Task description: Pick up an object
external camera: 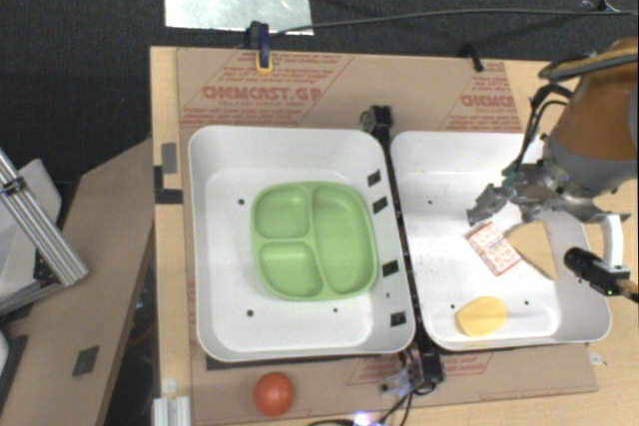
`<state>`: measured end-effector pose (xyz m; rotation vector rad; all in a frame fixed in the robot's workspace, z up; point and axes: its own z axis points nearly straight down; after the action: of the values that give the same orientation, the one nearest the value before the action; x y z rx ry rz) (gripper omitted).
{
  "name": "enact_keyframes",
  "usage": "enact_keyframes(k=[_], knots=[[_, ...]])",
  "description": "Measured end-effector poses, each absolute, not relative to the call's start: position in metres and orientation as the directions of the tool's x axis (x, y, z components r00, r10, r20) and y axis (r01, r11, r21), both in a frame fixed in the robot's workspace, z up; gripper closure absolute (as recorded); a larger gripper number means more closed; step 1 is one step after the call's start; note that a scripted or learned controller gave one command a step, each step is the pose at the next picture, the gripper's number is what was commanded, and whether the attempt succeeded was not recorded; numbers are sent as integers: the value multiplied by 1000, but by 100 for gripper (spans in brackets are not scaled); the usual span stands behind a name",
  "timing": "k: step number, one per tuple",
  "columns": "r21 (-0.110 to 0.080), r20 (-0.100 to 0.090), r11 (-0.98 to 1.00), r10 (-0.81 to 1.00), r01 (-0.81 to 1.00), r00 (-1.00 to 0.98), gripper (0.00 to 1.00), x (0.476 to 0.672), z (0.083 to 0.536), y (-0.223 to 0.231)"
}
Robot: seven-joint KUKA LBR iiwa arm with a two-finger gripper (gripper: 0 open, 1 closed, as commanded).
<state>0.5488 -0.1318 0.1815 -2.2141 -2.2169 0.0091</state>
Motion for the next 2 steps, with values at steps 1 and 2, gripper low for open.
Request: enact_keyframes(k=[1,2], knots=[[2,0,4,1000,1000,-4,0,552,187,-132],[-2,1,3,1000,1000,-3,0,560,141,-129]])
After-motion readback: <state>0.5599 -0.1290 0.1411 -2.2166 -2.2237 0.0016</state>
